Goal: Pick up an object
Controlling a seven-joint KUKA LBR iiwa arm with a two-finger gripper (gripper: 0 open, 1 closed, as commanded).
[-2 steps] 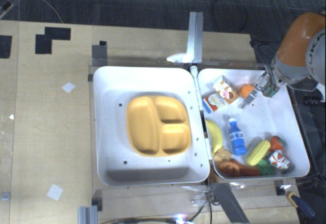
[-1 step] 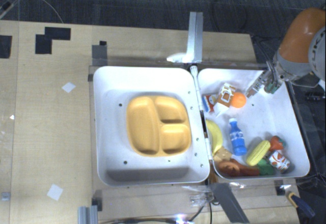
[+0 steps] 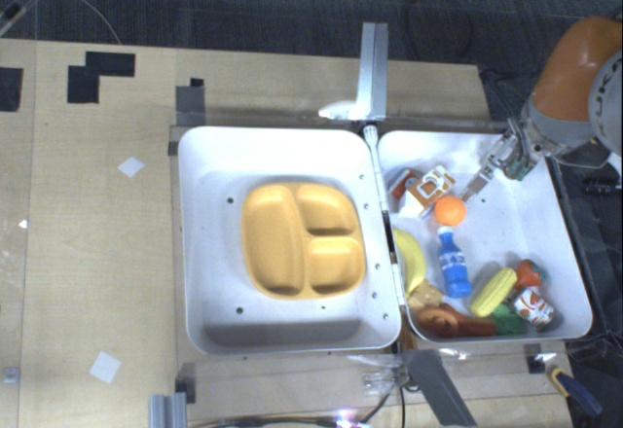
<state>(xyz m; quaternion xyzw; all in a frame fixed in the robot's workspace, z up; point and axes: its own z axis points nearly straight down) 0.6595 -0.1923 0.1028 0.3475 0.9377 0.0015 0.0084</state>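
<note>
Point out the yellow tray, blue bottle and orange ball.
yellow tray [image 3: 302, 239], camera view, on its middle divider.
blue bottle [image 3: 453, 267], camera view, on its body.
orange ball [image 3: 449, 211], camera view, on its centre.

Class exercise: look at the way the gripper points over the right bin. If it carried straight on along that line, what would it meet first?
Probably the orange ball: the gripper points down-left towards it, and the ball lies just beyond its tip. Height is unclear from this slanted view, so it might pass above the ball.
</note>
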